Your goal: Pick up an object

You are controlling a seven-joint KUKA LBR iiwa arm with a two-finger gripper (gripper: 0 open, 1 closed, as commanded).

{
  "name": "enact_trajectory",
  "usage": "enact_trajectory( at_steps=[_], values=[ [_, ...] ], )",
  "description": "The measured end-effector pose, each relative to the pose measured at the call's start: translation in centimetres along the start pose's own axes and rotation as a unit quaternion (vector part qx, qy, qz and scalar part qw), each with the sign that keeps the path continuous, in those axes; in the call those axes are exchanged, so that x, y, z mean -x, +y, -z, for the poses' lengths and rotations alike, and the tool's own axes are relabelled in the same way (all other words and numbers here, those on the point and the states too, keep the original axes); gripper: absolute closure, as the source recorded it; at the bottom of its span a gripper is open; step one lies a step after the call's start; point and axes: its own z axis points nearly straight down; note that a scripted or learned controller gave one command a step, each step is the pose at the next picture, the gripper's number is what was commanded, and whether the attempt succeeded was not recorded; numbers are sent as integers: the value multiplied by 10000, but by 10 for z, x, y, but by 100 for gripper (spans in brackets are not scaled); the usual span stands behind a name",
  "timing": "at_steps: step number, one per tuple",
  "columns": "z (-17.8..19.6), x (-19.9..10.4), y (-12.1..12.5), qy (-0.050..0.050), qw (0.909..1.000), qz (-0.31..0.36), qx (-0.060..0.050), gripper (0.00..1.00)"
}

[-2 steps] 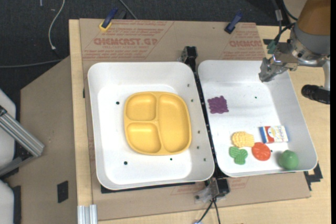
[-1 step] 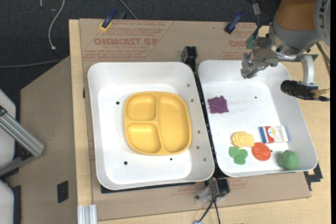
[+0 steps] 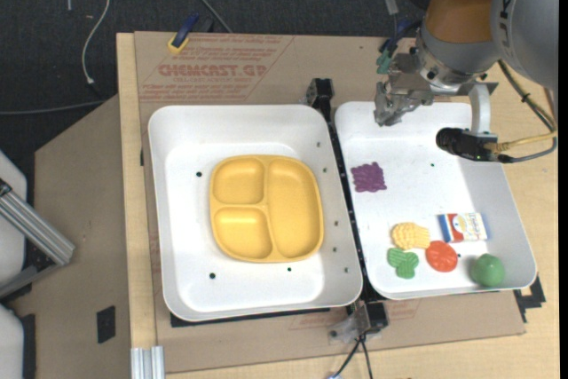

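Observation:
My gripper point(image 3: 388, 114) hangs over the far left corner of the right bin point(image 3: 497, 182), with nothing seen between its fingers. A purple bunch of grapes point(image 3: 368, 177) lies below it, toward the bin's left side. Along the near side lie a yellow corn piece point(image 3: 410, 235), a green broccoli-like piece point(image 3: 403, 262), a red tomato-like piece point(image 3: 441, 256), a small white, red and blue carton point(image 3: 462, 227) and a green ball point(image 3: 486, 270).
The left bin point(image 3: 177, 191) holds a yellow divided plate point(image 3: 265, 208). A raised divider with black clips separates the two bins. Cardboard lies under both bins, and loose cables run over the dark floor at the far left.

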Motion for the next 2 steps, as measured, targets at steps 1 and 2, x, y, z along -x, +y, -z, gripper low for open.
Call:
enact_trajectory(
  at_steps=[1,2],
  values=[
    [-12,-47,-2,2,10000,-6,-30,100],
    [-6,-101,10,0,10000,-4,0,100]
  ],
)
